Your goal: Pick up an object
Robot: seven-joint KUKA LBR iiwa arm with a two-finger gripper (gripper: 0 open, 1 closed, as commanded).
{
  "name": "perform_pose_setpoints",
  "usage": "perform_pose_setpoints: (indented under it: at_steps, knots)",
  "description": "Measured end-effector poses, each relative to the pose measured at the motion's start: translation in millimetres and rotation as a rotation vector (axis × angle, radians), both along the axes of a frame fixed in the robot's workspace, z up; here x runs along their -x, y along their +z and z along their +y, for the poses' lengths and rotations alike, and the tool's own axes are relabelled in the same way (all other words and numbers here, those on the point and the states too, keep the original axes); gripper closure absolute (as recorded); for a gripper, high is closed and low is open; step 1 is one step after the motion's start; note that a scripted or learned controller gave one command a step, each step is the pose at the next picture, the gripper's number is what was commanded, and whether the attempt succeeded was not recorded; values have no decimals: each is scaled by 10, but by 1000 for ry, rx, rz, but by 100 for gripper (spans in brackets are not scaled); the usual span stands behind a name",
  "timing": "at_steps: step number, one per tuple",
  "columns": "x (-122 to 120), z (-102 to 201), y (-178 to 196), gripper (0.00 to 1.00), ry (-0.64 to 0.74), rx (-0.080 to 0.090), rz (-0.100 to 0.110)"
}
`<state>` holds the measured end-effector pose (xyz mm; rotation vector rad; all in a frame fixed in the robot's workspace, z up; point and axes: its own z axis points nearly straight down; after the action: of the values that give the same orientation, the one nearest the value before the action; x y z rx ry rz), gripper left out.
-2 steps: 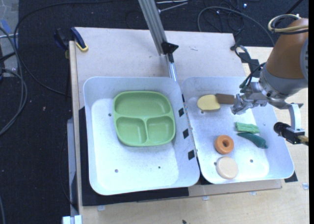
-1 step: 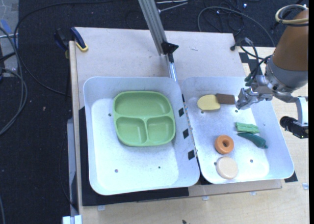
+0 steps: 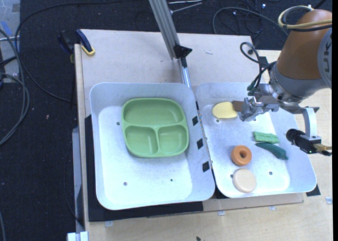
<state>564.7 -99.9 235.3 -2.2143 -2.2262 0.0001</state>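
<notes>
The claw (image 3: 248, 109) hangs in the right bin (image 3: 301, 174), just right of a smooth yellow oval piece (image 3: 224, 110); nearer lie a glossy orange ring (image 3: 241, 155) and a pale disc (image 3: 244, 180).

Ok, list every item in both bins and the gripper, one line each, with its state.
green divided plate: flat in the left bin, compartments bare
yellow piece: right bin, beside the gripper
orange donut: lying flat
cream disc: lying flat
green pieces: lying loose
gripper: low over the right bin
</notes>
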Motion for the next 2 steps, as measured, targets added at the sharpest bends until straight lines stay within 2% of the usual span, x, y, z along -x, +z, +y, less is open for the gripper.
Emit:
perform_pose_setpoints:
  at_steps: [2]
  knots:
    - [191, 1064, -198, 100, 2, 0, 1]
